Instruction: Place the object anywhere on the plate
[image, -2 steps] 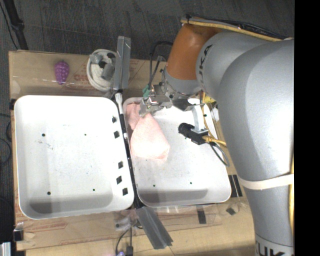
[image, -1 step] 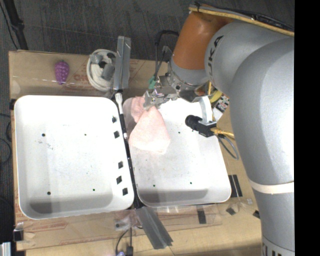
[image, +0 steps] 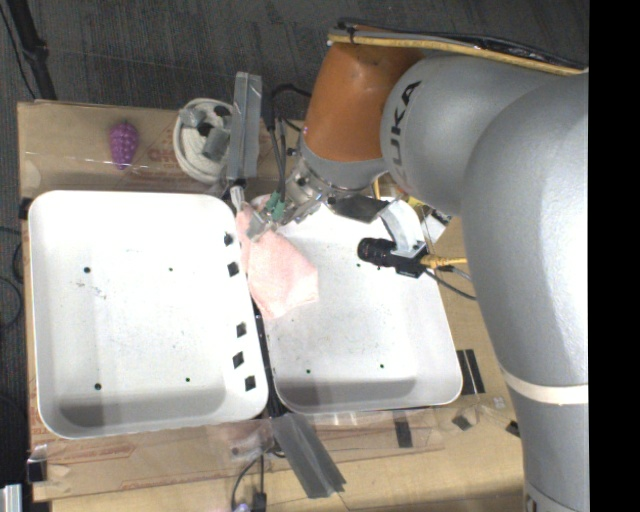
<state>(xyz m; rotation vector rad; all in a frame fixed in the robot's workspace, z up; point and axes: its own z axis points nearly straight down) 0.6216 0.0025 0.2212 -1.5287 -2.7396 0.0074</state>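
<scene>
pink object (image: 280, 275), soft-looking and pale, lies in the right bin (image: 400, 385) at its upper left, close against the wall shared with the left bin (image: 60, 400). its upper end rises toward the gripper (image: 268, 216), which sits right at the top left corner of the right bin, so the object looks as though it is draped down from there. whether the tool actually has hold of it cannot be told: the tip is a small tangle of greenish and dark parts, the bulk of the wrist covers it from above, and the state of the hand cannot be read from this angle.

the arm (image: 480, 180) reaches in low from the right with its orange band (image: 345, 100) just above the wrist, a posture that fits working at the bin corner, either lifting the object or pressing on it there.

no plate can be made out with any certainty. a round white thing (image: 200, 140) stands on the bench beyond the left bin, partly behind a grey upright bracket (image: 243, 120), and its nature is unclear. a small purple item (image: 123, 144) rests on the bench to its left. much of the right bin's far side is covered by the arm, with a black cable fitting (image: 390, 255) hanging over it, so anything lying there is hidden.
</scene>
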